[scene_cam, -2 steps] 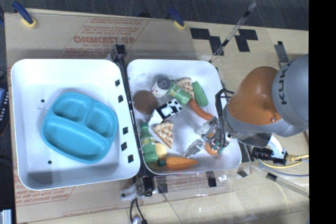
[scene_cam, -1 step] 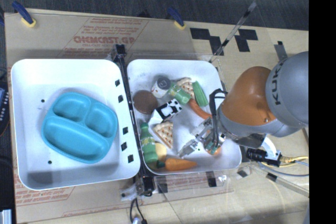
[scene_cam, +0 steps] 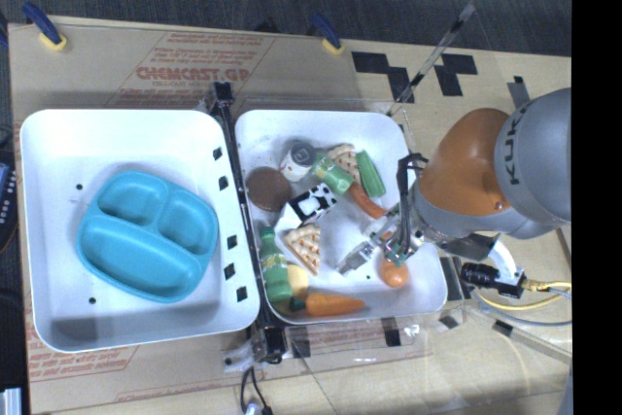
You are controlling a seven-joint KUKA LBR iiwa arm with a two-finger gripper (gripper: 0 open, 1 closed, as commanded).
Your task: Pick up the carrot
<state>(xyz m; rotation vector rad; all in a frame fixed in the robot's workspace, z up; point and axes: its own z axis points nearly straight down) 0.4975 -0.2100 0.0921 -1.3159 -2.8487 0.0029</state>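
A carrot (scene_cam: 332,305), orange with a green top, lies along the front wall of the right bin (scene_cam: 255,133). A second, shorter orange carrot-like piece (scene_cam: 366,202) with a green leafy end (scene_cam: 370,172) lies nearer the bin's middle right. My gripper (scene_cam: 384,246) reaches in from the right and hangs low over the bin's right side, between those two. It is just above a small round orange fruit (scene_cam: 394,275). The front carrot sits about a hand's width to the gripper's lower left, apart from it.
The right bin also holds a brown round piece (scene_cam: 266,188), a waffle wedge (scene_cam: 304,248), a black-and-white block (scene_cam: 313,203), a grey can (scene_cam: 298,155) and yellow-green pieces (scene_cam: 280,279). The left bin (scene_cam: 44,238) holds a blue divided tray (scene_cam: 148,235).
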